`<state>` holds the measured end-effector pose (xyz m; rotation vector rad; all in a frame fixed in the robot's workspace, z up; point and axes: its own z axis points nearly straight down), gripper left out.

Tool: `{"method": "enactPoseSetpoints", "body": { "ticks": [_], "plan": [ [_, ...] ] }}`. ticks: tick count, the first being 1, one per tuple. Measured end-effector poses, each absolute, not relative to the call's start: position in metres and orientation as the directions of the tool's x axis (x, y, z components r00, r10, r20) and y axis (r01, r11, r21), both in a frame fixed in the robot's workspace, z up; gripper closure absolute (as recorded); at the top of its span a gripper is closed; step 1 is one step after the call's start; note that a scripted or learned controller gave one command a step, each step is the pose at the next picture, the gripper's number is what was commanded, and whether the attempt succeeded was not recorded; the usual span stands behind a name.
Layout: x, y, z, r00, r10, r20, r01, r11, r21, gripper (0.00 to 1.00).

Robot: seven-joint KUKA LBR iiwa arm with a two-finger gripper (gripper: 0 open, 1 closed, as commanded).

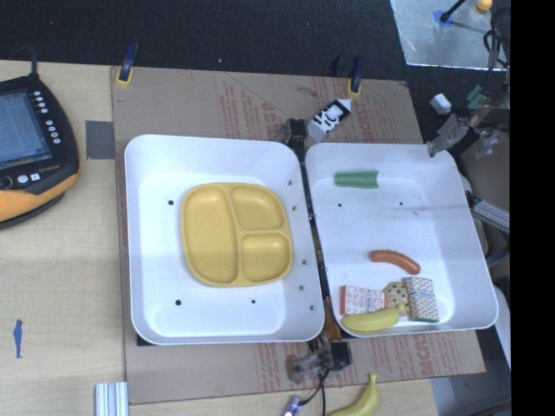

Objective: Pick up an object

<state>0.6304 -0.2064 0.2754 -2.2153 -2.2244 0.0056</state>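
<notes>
The right bin (451,232) holds a green cylinder (356,179) near its far edge and an orange-red sausage (395,261) in its middle. Along its near edge lie a yellow banana (371,321), a red-and-white box (362,299), a spotted cookie (396,295) and a patterned box (421,298). In the left bin (147,232) rests a yellow divided plate (236,232). My gripper (447,135) hangs just outside the right bin's far right corner, grey and partly cut off, well away from all the objects.
A second banana (360,399) lies on the bench below the bins. A teach pendant (26,146) sits at the far left. Clamps (355,76) hold the cardboard sheet, and a black-and-white tag (328,118) lies behind the bins' seam.
</notes>
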Motion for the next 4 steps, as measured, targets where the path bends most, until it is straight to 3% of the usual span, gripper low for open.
{"method": "enactPoseSetpoints", "body": {
  "ticks": [1,2,3,4],
  "plan": [
    [0.564,-0.169,0.169,-0.003,1.000,0.000,1.000,0.003,-0.006,0.00],
    [0.517,-0.147,0.091,-0.005,1.000,0.000,1.000,0.005,-0.005,0.00],
    [0.518,-0.149,0.102,-0.009,1.000,-0.001,1.000,0.009,-0.006,1.00],
    [0.546,-0.077,0.192,-0.005,1.000,0.001,1.000,0.005,-0.002,1.00]
  ]
}}
